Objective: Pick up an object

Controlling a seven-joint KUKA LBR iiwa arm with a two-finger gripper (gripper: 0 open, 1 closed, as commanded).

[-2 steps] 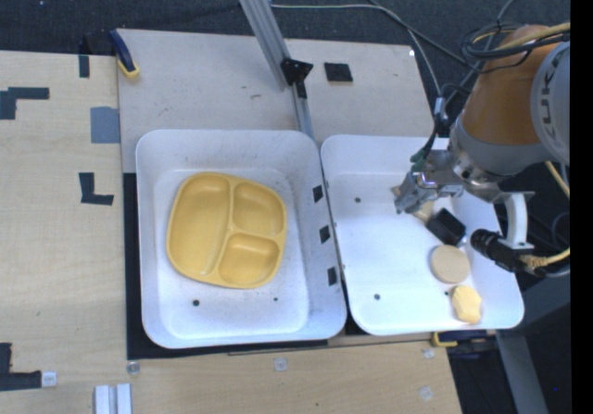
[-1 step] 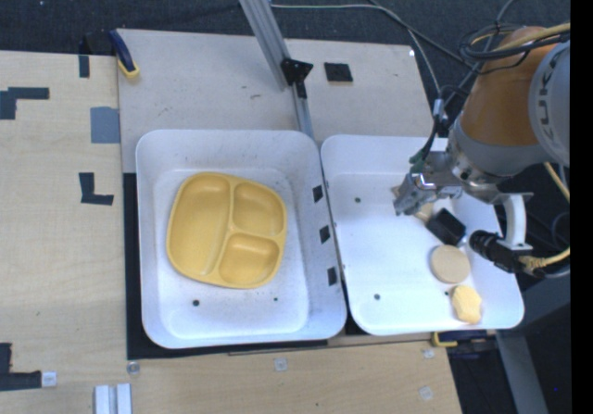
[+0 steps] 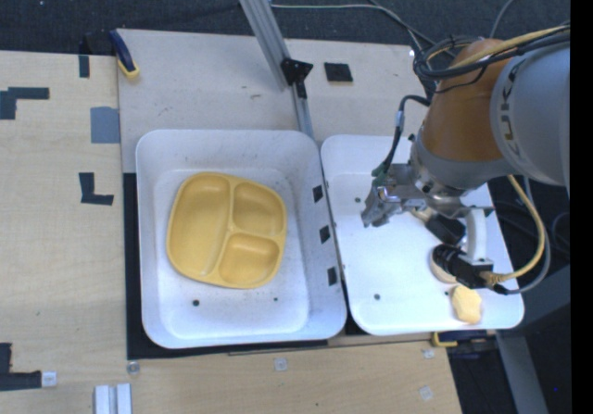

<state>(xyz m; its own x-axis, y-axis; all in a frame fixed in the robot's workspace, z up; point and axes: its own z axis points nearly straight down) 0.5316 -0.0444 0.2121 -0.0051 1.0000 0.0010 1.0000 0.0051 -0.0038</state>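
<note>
Right under the gripper [image 3: 378, 207] it's just bare white floor of the near bin [image 3: 398, 306], so a straight drop from here would land on nothing, as far as I can see. It hangs low over the side of that bin next to the wall shared with the far bin, wrist bent so it points down, which makes sense for a top-down grab. Can't tell if it's clenched or released, it's too small and blurry at this angle. I don't see anything held in it.

Closest candidate is a small yellow lump [image 3: 466, 304], back behind the gripper toward where the arm [image 3: 463, 125] comes in. It's tucked into a corner of the same bin, close to the rim and well apart from the gripper. Corner spots are a pain, I'd guess: walls on two sides leave little room to straddle it, and a rounded thing could roll away.

Further out, on the gripper's other side across the shared wall, a yellow plate [image 3: 227, 229] with three compartments lies flat in the middle of the far bin [image 3: 153, 171]. It's flat and wide, so I reckon only its rim gives anything to pinch.

Nothing's picked up yet. The lump looks like the shorter trip to me, but the gripper would have to shift over it before going down.
</note>
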